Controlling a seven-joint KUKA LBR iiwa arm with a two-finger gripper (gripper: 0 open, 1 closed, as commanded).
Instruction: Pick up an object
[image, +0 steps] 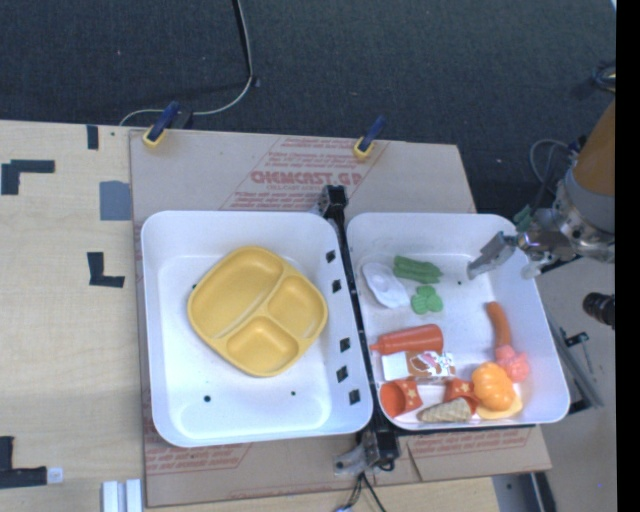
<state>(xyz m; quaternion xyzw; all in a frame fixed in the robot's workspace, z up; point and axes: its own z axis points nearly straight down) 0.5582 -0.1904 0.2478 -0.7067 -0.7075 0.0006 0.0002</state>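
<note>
— Two white bins sit side by side on the bench. What's in the left bin?

— One yellow divided plate, lying flat and turned at a slant, near the middle.

— And the right bin?

— A crowd of toy food. A green piece and a smaller green lump lie towards the far side, beside a pale, whitish item that's hard to make out against the bin floor. A red sausage lies in the middle. Along the near wall there's a small printed packet, a red piece, a cone-shaped wedge and an orange fruit, packed so tightly they partly overlap. An orange carrot-like stick and something pink sit by the right wall.

— Where's the gripper?

— Over the far right corner of that bin, above bare floor, well apart from the toys. One grey finger juts leftward; whether the fingers are spread or closed I can't tell. Nothing is visibly between them. The arm is cut off at the right edge.
</note>
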